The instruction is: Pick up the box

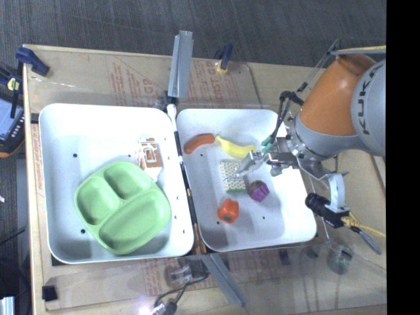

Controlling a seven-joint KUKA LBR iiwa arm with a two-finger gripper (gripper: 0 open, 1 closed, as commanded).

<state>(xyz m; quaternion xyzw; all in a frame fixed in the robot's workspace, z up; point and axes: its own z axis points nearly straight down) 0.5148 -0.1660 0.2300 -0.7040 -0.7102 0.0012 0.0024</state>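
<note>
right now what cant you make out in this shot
- Box in the left bin: its lower part is hidden behind the green plate; print too small to read.
- Gripper over the right bin: fingers too small and blurred to tell open from shut.
- Patterned item under the gripper: too blurred to identify.
- Arm: cut off by the right edge.

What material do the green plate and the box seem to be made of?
Green plate: probably moulded plastic, one even colour with soft glare and rounded compartments. Box: likely printed cardboard, with flat faces and orange and white print; it is too small to be sure.
</note>
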